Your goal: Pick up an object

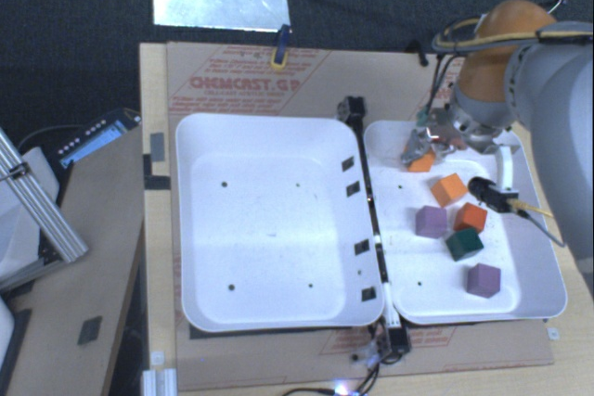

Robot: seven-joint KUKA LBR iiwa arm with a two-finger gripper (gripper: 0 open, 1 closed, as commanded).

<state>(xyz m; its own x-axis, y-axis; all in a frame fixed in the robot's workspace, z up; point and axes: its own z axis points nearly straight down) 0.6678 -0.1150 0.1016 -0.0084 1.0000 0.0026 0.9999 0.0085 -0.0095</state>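
My gripper (420,149) hangs low over the far left part of the right bin (538,292). A small orange block (422,164) lies directly under its tip, touching it or nearly so. Nearer the front of this bin lie an orange cube (449,188), a red-orange cube (471,217), a purple cube (431,221), a dark green cube (464,243) and a second purple cube (484,279).
The left bin (200,139) sits beside the right one, with a black clipped divider (367,199) between them. Both bins rest on a cardboard sheet (241,83). The grey arm (548,88) reaches in from the right, above the right bin's far edge.
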